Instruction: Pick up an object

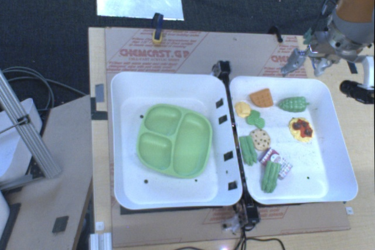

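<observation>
My gripper (306,62) hangs at the upper right, above the far rim of the right bin (340,167), with its two fingers apart and nothing between them. In that bin lie toy foods: an orange wedge (261,97), a green leafy pod (293,104), a yellow round piece (242,108), a small green broccoli piece (255,120), a yellow disc with red sauce (301,129), a speckled cookie (259,139), green beans (247,149), a small purple and white packet (276,161) and a green pod (269,177).
The left bin (126,184) holds a green divided tray (174,140). A black divider with clips (229,132) runs between the bins. A yellow clamp (157,29) sits on the board behind, and a metal rail (29,132) stands at the left.
</observation>
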### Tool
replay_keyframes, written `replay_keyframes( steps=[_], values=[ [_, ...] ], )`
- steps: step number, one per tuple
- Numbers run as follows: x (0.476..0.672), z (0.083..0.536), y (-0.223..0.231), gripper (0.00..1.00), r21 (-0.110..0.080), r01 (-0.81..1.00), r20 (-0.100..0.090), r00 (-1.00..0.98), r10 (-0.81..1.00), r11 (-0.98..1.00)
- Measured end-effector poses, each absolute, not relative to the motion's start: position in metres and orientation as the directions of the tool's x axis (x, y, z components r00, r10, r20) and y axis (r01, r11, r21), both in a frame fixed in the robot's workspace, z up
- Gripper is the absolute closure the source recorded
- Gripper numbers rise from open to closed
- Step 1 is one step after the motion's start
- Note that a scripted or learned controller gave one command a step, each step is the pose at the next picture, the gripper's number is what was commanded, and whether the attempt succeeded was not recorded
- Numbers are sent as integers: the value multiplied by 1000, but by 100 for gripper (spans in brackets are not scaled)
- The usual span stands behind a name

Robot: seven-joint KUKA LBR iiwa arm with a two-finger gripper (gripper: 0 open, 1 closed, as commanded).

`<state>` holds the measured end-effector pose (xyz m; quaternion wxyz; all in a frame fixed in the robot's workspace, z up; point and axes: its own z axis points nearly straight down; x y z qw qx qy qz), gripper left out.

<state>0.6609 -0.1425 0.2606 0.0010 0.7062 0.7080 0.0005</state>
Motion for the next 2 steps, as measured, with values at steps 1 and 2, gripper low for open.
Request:
replay_keyframes(
  steps=[1,2],
  values=[
    [670,432,-39,0,21,1000,1,-15,1000,15],
    [603,478,9,0,6,1000,3,-10,1000,10]
  ],
)
